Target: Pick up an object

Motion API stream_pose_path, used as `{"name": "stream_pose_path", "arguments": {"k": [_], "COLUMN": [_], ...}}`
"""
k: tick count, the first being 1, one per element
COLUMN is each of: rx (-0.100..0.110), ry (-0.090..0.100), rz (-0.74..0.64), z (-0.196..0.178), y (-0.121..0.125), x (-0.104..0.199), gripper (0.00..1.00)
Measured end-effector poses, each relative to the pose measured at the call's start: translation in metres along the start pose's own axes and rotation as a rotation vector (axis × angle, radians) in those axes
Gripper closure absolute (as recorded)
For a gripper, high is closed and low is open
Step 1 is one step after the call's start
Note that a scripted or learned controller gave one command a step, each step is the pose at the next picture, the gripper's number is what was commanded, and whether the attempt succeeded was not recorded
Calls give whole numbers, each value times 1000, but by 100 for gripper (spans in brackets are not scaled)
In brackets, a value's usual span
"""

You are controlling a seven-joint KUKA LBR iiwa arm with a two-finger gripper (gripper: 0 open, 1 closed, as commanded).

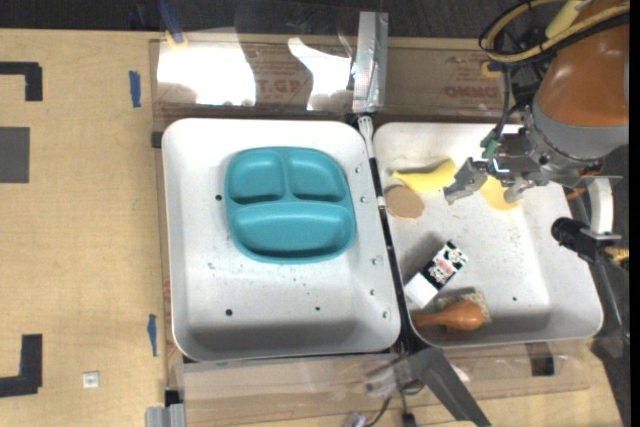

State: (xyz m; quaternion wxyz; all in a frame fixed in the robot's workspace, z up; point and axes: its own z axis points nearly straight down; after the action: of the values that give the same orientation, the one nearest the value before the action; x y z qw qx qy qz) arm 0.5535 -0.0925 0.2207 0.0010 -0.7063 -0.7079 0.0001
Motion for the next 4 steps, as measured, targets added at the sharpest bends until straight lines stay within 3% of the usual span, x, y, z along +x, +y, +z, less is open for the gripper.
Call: {"name": "stream_pose_path", "arguments": {"k": [1, 2, 3, 4], "rx": [-1, -9, 9, 13], "ry": [-2, -3, 1, 3], "rz": [-72, -222, -341, -30], "z": [38, 132, 134, 136], "y": [51, 41, 100, 111], "x": [13, -13, -25, -70], "gripper": [0, 0, 0, 0]}}
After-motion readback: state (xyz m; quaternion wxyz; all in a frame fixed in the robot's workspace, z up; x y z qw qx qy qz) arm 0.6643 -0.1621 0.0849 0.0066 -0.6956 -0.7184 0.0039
